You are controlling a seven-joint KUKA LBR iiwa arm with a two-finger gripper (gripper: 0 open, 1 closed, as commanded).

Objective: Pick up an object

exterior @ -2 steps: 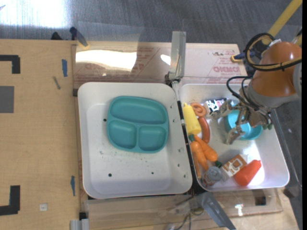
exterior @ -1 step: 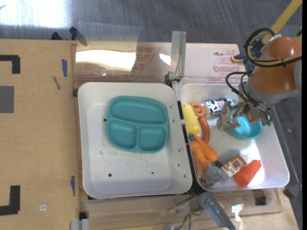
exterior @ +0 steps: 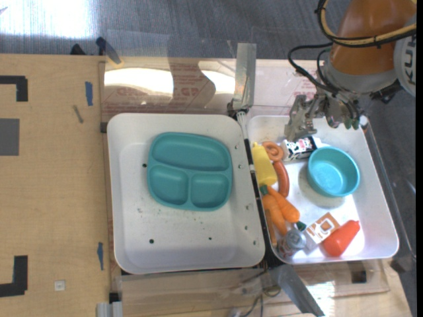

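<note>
1. Gripper (exterior: 303, 121) hung above the right bin's (exterior: 380, 197) far edge; whether it was spread or closed could not be told.
2. Blue bowl (exterior: 332, 170) lay nearest.
3. Black-and-white toy (exterior: 299, 146) sat just beneath; a straight, centred descent would likely serve.

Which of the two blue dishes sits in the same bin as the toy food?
The round bowl, in the right bin beside the carrot. The other, a divided tray, lies alone in the left bin.
</note>
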